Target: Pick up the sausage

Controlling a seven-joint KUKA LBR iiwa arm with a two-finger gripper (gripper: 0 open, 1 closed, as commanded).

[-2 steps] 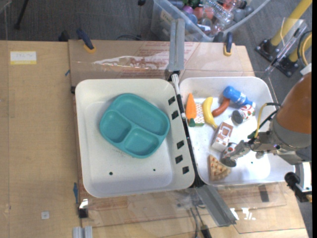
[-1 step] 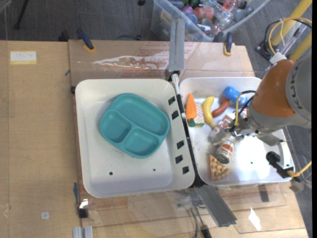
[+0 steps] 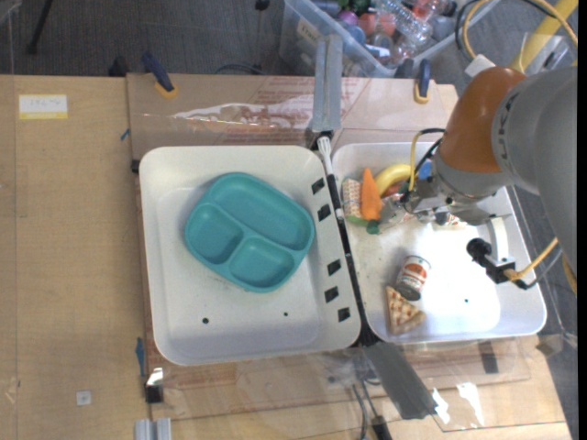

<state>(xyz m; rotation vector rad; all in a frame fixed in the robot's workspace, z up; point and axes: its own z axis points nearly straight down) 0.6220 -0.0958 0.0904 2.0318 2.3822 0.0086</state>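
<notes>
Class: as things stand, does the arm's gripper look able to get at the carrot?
Probably yes: the gripper sits in the same bin, just beside the carrot, whose top lies uncovered. The banana beside it may crowd a grasp.

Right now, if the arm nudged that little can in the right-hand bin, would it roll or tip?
The can looks round-sided, so it would probably roll if knocked over. Its short, squat shape suggests it resists tipping somewhat. The pizza slice lies close beside it in the right bin and might stop it.
</notes>
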